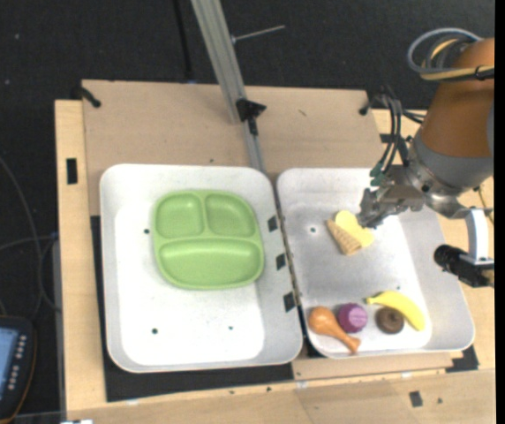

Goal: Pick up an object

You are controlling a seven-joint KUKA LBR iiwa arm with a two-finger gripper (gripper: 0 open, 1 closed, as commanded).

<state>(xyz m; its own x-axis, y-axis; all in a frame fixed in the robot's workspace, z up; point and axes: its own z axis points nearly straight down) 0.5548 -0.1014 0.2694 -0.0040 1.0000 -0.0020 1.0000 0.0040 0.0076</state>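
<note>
- Bench (pixel 173 122) of pale wood carries two shallow white bins side by side, with a strip of bare board along the near edge and a broader one at the far side
- Near rim of the right bin (pixel 429 237) is the crowded part: an orange pear-shaped toy (pixel 330 324) lies by the near left corner, a purple piece (pixel 352 316) just beside it, then a small brown round piece (pixel 390 321), with a banana (pixel 400 307) touching or nearly touching that brown piece on its right
- Middle of this bin's floor is open, a bare white band lying between the near row and the next thing up
- Yellow wedge-shaped block (pixel 348 232) rests farther back, near the bin's centre and slightly left, well apart from the near row
- Gripper (pixel 374 210) sits directly over the block's far right end; its fingers are lost against the dark wrist, so whether they are spread or closed on the block I cannot tell
- Grey and orange arm (pixel 456 122) comes in over the right bin's far right corner, covering that rim
- Left bin (pixel 129 325) holds a green divided plate (pixel 208 239) in its far half, set slightly right of centre, leaving bare floor along the near and left rims
- Metal pole (pixel 222 51) rises slanting from the far side, its foot at the gap between the bins
</note>
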